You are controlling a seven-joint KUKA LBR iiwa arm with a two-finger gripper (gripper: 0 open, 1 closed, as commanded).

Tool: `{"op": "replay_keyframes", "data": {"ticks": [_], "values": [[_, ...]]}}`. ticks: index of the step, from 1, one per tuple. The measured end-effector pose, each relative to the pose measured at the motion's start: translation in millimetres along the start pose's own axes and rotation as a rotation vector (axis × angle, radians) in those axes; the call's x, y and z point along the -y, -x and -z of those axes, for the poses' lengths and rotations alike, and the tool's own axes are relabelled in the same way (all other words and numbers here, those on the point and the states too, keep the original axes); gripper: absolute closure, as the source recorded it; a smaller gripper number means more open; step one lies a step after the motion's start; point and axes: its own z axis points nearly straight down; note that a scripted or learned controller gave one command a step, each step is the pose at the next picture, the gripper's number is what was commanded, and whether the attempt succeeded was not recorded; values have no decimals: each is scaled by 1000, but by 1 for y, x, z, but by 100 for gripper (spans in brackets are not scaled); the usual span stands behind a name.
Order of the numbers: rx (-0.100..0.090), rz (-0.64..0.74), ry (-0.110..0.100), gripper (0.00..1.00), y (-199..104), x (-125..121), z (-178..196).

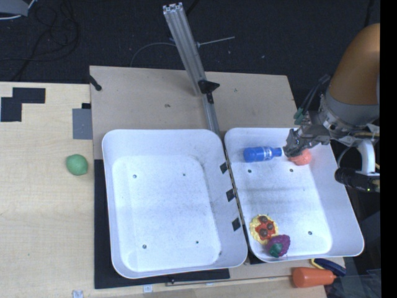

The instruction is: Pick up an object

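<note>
The arm enters from three o'clock, its orange band high at the right and the grey wrist below it. The gripper (298,146) hangs low over the right bin (322,191), in that bin's far corner toward one o'clock. Directly beneath and partly hidden by it sits a small orange-red object (302,158), resting on the bin floor; the dark gripper overlaps its upper edge, but whether the two touch cannot be told. Whether the fingers stand apart or together cannot be told either, since they merge into one dark mass from this angle.

Just beside the gripper, toward nine o'clock, a blue bottle (262,153) lies on its side, its cap end pointing at the gripper and nearly meeting it. At the near end of the same bin, toward six o'clock, a yellow toy with red spots (263,226) lies touching a magenta and green piece (278,246).

The left bin (167,197) adjoins the right one along a shared edge. On the worktop (37,191), well apart at nine o'clock, rests a green ball (77,164). An orange item (312,277) lies outside the right bin at its near edge.
</note>
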Motion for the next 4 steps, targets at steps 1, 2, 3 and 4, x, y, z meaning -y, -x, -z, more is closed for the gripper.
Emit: {"op": "replay_keyframes", "data": {"ticks": [1, 2, 3, 4], "values": [[0, 0, -1, 100, -58, -1, -1], [1, -1, -1, 100, -102, 0, -8], [0, 0, 0, 100, -149, -10, -9], [1, -1, -2, 100, -190, -24, -21]]}}
